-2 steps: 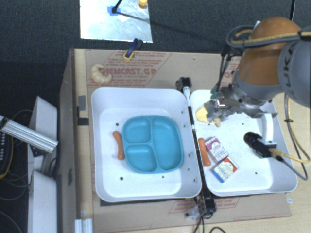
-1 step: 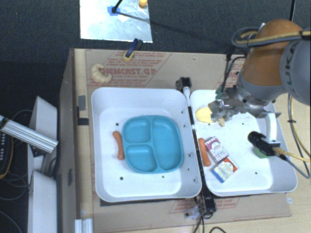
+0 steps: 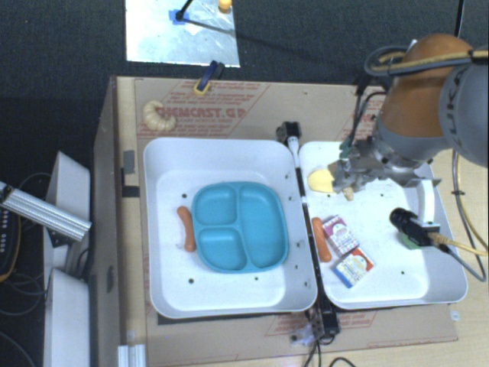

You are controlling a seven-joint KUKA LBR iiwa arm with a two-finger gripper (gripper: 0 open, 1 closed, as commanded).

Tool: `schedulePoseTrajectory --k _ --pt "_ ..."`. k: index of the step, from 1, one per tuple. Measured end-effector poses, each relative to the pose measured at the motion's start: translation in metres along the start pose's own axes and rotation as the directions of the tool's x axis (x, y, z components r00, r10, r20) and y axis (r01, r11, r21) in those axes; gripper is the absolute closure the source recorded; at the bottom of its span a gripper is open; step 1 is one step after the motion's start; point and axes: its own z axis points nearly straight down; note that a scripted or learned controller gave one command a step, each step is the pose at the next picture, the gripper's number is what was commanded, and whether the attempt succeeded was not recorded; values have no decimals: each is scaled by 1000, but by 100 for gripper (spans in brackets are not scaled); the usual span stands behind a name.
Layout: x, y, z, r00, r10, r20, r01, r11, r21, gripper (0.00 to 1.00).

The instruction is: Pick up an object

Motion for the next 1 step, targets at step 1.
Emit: schedulePoseTrajectory --k 1 --pt "-30 -3 -8 1000 0 0 0 1000 -1 100"
